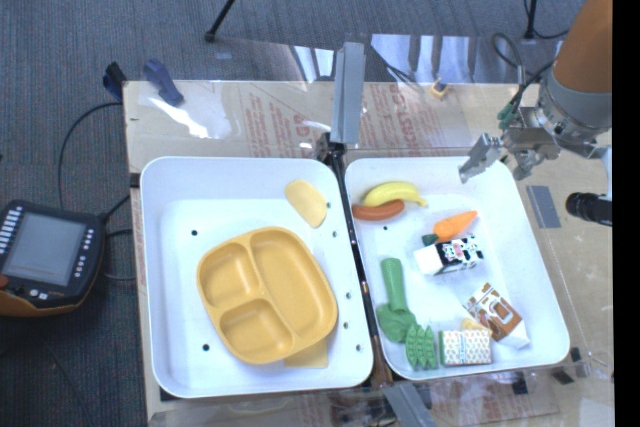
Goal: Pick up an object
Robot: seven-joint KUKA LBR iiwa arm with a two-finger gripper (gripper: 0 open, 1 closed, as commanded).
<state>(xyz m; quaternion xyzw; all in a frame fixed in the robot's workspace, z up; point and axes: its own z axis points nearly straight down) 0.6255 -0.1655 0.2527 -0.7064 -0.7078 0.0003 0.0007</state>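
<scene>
The gripper [497,158] hangs over the far right corner of the right bin [545,265], fingers spread and grasping nothing. A banana [393,192] and a carrot [457,223] lie in that bin, nearer and to the left.

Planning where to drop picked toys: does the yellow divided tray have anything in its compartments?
Empty. All three compartments of the yellow tray in the left bin show bare yellow floor, with no toys inside.

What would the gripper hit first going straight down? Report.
Probably the bare far corner of the right bin; the gripper hangs above it, and the carrot lies aside. Depth is unclear.
</scene>
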